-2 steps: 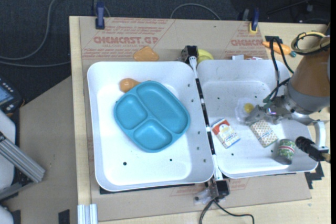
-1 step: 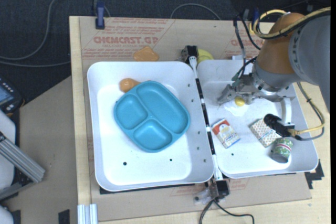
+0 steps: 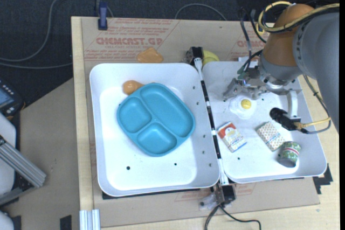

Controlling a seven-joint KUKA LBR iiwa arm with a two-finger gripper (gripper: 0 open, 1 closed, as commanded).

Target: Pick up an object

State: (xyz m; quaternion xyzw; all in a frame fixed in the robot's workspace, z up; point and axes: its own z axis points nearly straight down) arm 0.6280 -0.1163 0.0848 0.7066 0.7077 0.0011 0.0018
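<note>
My gripper (image 3: 246,89) hangs low in the back half of the right bin (image 3: 307,167), under the orange wrist band. Just in front of it, and right below its tip, lies a white fried-egg toy with a yellow yolk (image 3: 243,105). I cannot see whether the gripper touches it. Further forward in this bin are a small red and white carton (image 3: 232,137), a pale patterned box (image 3: 271,135) and a green-labelled can (image 3: 289,153) near the front right corner.
The left bin (image 3: 108,169) holds a blue divided plate (image 3: 155,117) and a small orange item (image 3: 131,86) behind it. On the bench behind the bins lie an orange piece (image 3: 150,55) and a yellow-green object (image 3: 209,57).
</note>
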